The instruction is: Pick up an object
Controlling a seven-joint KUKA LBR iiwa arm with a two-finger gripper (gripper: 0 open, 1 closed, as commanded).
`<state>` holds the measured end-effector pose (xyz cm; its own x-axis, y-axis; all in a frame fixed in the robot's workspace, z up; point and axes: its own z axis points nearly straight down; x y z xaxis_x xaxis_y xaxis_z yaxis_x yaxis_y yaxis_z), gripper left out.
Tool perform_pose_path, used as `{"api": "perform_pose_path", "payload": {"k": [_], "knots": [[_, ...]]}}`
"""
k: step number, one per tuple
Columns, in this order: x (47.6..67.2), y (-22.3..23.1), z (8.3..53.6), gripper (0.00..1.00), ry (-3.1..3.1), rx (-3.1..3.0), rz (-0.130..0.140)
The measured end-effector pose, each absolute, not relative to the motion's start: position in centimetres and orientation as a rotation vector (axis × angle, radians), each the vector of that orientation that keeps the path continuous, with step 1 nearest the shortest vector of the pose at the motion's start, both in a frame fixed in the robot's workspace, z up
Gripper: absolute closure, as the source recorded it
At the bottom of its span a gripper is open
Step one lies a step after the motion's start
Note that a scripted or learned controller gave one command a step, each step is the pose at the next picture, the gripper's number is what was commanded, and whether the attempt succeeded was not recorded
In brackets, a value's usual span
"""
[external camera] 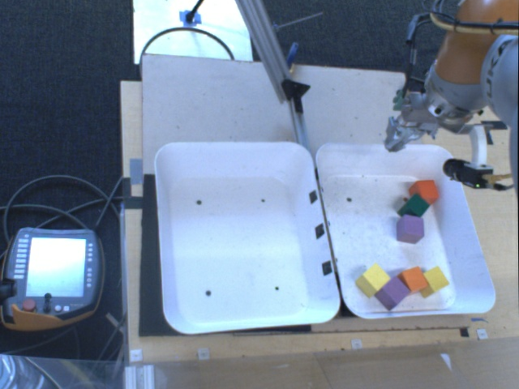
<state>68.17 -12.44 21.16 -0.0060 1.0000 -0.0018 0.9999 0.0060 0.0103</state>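
Seven small blocks lie in the right bin [478, 250], and any one of them would do; my gripper [396, 140] hangs over that bin's far rim, apart from all of them, with nothing in it — how wide the jaws stand I cannot tell from this slant. Three sit in a loose line near the far right wall: an orange block [424, 190] touching a green block [414, 206], and a purple block [410, 228] just beside and nearer the camera; four more crowd the near edge — a yellow block [374, 279], a second purple [392, 292], a second orange [414, 279], a second yellow [435, 279], all touching or nearly so. They look like light, stiff cubes, likely foam or painted wood, not fragile; smooth flat faces should hold well if I close on two opposite sides. I judge the lone purple block the best pick — it has room on both flanks; the near cluster leaves little room for my jaws between neighbours.
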Motion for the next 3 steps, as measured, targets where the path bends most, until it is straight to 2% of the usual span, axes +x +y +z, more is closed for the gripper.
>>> {"api": "perform_pose_path", "payload": {"k": [1, 3], "knots": [[68.2, -11.4, 26.7, 1.00, 2.223, 2.209, 0.009], [64.4, -1.5, 23.9, 1.00, 2.234, 2.212, 0.001]]}}
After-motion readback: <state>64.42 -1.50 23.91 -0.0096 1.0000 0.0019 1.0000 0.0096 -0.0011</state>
